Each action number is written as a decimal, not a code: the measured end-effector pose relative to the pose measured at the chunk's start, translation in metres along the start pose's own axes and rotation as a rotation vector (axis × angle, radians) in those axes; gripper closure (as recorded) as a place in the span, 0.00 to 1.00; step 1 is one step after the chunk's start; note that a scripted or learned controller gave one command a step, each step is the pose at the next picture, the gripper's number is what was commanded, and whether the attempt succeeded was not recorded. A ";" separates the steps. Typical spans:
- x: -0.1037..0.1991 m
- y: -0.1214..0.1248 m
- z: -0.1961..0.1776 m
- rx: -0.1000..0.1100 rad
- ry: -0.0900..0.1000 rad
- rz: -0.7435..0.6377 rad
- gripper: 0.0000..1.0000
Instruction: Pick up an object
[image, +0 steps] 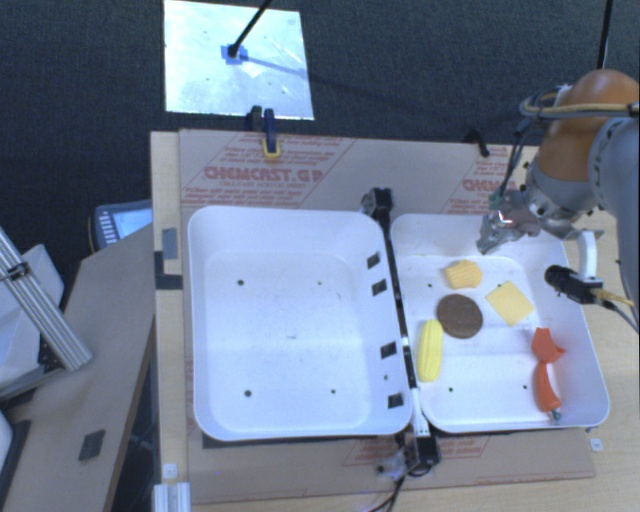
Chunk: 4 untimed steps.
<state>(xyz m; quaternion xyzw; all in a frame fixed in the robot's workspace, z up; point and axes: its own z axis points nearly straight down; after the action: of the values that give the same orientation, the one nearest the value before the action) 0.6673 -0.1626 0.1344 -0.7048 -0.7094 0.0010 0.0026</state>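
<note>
The right bin (440, 235) holds several toy foods. A small ridged yellow piece (462, 273) lies near the back, a brown round patty (460, 316) sits mid-bin, and a pale yellow cheese slab (510, 302) is to its right. A yellow corn cob (430, 350) rests by the left wall, and an orange carrot-like piece (545, 372) lies at the front right. My gripper (493, 239) hangs over the back of this bin, just above and right of the ridged yellow piece, with nothing visibly between its fingers.
The left bin (210, 300) stands beside the right one, split by a black-clipped divider (388, 290). Both rest on a cardboard sheet (300, 165). A black part of the arm (570, 283) juts over the right rim. A metal plate (238, 60) lies behind.
</note>
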 end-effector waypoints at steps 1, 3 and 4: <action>-0.001 0.002 -0.036 -0.010 -0.003 0.001 1.00; -0.045 0.001 -0.117 -0.012 -0.005 0.007 1.00; -0.029 0.001 -0.059 -0.004 -0.002 0.001 1.00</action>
<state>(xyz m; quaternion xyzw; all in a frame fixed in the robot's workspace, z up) 0.6683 -0.1916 0.1934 -0.7053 -0.7089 0.0004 0.0006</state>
